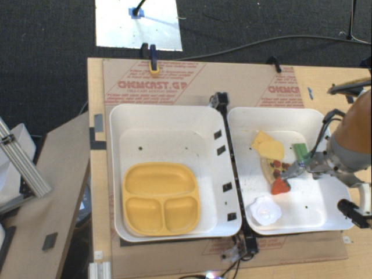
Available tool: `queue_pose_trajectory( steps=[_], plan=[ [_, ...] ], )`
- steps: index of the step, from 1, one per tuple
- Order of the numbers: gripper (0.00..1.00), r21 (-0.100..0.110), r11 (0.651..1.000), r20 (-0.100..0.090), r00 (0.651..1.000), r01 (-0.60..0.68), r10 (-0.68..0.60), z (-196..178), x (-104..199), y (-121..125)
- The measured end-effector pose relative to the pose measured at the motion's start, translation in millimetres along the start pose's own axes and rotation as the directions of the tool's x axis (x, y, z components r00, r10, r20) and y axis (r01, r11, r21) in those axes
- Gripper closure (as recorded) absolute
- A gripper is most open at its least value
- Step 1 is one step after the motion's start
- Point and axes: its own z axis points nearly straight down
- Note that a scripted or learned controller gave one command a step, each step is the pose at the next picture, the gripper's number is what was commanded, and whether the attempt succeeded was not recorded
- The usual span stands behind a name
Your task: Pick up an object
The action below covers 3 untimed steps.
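Observation:
The right bin (314, 214) holds several small things. A pale yellow wedge (268, 146) lies near its back, with a green block (300, 151) to its right. A red piece (279, 186) sits in the middle, with small dark red bits (277, 165) just behind it. A white round lid (264, 211) rests near the front left corner. My gripper (293, 170) reaches in from the right and hangs low just right of and above the red piece, beside the dark red bits. The view does not show anything held in it.
The left bin (168, 124) holds a yellow three-compartment tray (161, 198). A black divider with clips (228, 173) runs between the bins. The arm's grey body and orange band (351, 132) cover the right bin's far right side. Cables cross the bench's back.

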Motion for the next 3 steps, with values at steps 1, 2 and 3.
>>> queue_pose_trajectory(
  steps=[1, 2, 3],
  plan=[
    [1.0, -0.001, 1.0, 0.002, 1.0, 0.001, -0.001, -11.5, -0.6, 0.5],
    [1.0, 0.005, 1.0, 0.0, 1.0, 0.006, -0.006, -74.7, 1.7, 0.1],
    [1.0, 0.005, 1.0, 0.0, 1.0, 0.006, -0.006, -127.7, -5.5, 10.0]
  ],
)
